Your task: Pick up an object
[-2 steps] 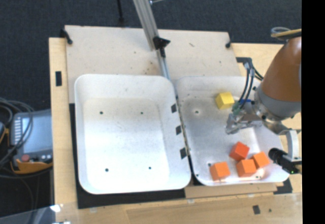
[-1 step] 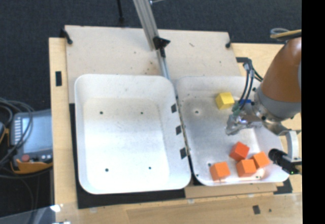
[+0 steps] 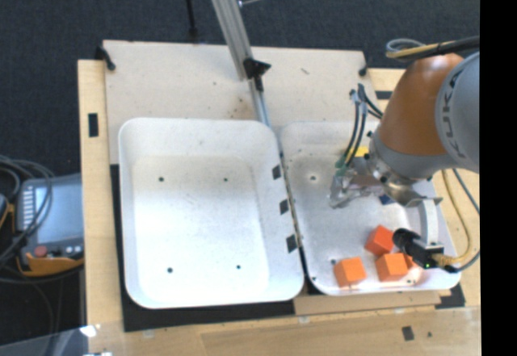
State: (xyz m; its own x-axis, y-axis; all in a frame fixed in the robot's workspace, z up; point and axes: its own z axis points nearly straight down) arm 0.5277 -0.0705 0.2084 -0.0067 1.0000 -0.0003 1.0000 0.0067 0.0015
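Orange blocks [image 3: 380,256], end effector [image 3: 343,191] above

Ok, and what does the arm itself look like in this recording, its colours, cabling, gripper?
The arm has a rounded orange band above the wrist and a grey shell with dark lettering. Yellow, green and dark cables loop along its side. The gripper is bare grey metal, small and angular.
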